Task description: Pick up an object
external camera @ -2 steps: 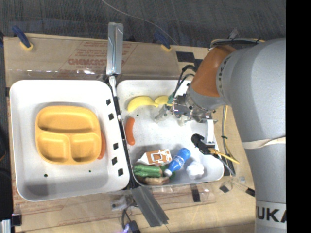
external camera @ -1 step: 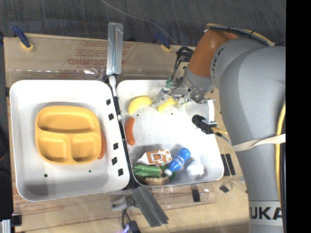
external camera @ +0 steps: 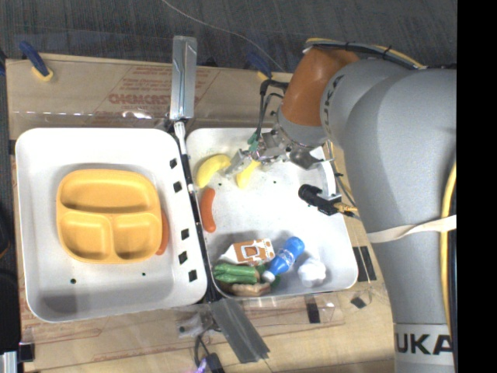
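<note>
Camera view presents the arm (external camera: 388, 169) as the largest item, reaching in from the right edge of the counter (external camera: 101, 84) and bending down over the right bin (external camera: 342, 263). The left bin (external camera: 39, 286) holds a yellow divided tray (external camera: 109, 212), centred between its walls. The right bin carries the smaller goods: a blue bottle (external camera: 283, 259), a carton (external camera: 252, 251), a green vegetable (external camera: 235, 273) and a white lump (external camera: 312, 270) along its near edge; an orange sausage (external camera: 208, 210) against its left wall; two yellow pieces, a larger one (external camera: 211, 166) and a smaller one (external camera: 246, 174), near its far left corner.

The end effector (external camera: 260, 150) sits at the far edge of the right bin, just beside the smaller yellow piece. Whether it is released or clenched cannot be told.

Recommended procedure, as a judgement: treat the smaller yellow piece as the target. Centre over it, align across its narrow width, descend until it is straddled, then clench. Keep clear of the bin wall and the larger piece.
</note>
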Robot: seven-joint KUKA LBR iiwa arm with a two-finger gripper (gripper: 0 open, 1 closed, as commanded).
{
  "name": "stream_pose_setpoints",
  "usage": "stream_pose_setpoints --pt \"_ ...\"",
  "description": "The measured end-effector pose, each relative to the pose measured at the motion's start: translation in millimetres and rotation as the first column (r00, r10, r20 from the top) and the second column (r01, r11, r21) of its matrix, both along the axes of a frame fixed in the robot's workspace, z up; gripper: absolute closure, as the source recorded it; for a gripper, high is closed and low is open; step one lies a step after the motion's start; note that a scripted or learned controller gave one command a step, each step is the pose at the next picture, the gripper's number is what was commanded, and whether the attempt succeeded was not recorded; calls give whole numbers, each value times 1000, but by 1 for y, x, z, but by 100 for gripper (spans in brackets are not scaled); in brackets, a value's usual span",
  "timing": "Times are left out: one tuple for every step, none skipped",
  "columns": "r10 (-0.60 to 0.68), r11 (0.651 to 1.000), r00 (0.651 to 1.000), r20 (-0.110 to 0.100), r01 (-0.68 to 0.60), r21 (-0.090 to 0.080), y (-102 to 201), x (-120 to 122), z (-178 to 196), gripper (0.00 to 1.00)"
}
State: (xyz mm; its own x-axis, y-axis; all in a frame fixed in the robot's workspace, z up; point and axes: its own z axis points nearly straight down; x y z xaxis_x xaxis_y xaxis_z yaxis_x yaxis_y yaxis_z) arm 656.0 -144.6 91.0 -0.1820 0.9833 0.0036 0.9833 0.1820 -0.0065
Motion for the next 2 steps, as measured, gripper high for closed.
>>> stream_pose_setpoints --pt "0 1000 1000 -13 0 3 0 -3 8 100" --pt "-244 970 970 10 244 -1 62 2 103 100"
